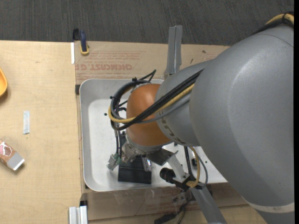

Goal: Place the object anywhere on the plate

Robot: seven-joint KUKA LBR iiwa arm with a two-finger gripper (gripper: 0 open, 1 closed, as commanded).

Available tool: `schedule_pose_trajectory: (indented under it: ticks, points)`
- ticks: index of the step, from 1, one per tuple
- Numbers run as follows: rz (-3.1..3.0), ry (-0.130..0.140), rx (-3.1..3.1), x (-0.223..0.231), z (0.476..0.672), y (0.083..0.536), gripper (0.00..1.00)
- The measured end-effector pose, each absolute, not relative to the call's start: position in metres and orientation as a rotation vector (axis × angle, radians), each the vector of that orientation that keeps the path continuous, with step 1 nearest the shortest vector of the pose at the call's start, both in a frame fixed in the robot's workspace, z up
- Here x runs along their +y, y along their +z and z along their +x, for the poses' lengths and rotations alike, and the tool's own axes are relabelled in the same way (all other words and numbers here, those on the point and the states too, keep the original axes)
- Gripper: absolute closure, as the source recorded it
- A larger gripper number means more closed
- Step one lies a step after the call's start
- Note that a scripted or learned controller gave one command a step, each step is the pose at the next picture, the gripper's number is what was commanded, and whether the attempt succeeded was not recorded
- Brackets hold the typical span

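The right half of the frame is taken up by the grey arm (243,101), which is stretched from the right edge toward the centre. The tan bench (42,87) is spread across the left and lower parts, with dark floor (117,8) seen along the top. A white bin (93,139) is set at the centre, its left wall and rounded corners in plain sight, while much of its floor is covered by the arm. The orange band (145,115) is found over the middle of the bin, wrapped by black and yellow cables (117,111). Below the band, the gripper (134,174) is lowered close to the bin's near wall, a black block being its clearest part; whether it is open or closed cannot be told, and nothing can be made out in it. Where the object lies cannot be told. A metal post (174,45) is stood upright behind the bin. A clamp (82,43) is fixed at the bench's far edge, upper left. A small packet (9,155) is laid near the left edge, and a pale strip (26,122) is laid above it, well apart from the bin.
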State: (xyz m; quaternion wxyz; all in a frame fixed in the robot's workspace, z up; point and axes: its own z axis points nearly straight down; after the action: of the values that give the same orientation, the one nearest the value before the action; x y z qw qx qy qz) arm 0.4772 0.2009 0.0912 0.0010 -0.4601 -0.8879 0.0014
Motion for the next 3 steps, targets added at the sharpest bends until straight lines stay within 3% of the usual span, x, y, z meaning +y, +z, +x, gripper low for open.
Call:
schedule_pose_trajectory:
  ticks: [1, 2, 3]
  points:
    - [-1.991, 0.006, -2.426, 0.212, 0.505, 0.091, 0.0]
    - [-1.142, 0.004, -2.926, 0.212, 0.484, 0.091, 0.0]
    - [-1.989, 0.006, -2.432, 0.213, 0.495, 0.091, 0.0]
